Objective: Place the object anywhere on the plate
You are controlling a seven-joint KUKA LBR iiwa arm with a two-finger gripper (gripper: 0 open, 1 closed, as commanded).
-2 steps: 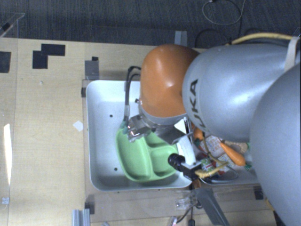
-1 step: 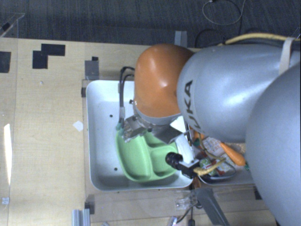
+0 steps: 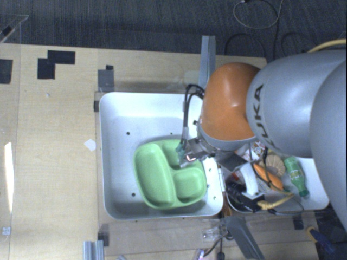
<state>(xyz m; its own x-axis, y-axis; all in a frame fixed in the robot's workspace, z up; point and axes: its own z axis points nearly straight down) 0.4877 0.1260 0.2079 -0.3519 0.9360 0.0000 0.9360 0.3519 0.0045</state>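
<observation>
Currently my gripper (image 3: 187,155) sits over the upper right rim of the green three-compartment plastic plate (image 3: 162,175) in the left white bin (image 3: 116,145); grip state unreadable. Can't identify the object near that rim; handling's a guess.

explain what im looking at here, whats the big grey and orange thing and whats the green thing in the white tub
The picture comes from a single camera fixed above a workbench, looking down at a slant. The big grey shape with the orange band is a robot arm reaching in from the right; it hides much of the scene beneath it. Its gripper sits low over the left white bin, but the view is too cluttered there to tell what it is doing. The green thing is a divided plastic plate lying in that bin. The second bin, mostly under the arm, holds a jumble of small items, among them a green bottle and something orange. The job is to put an object on the plate.
</observation>
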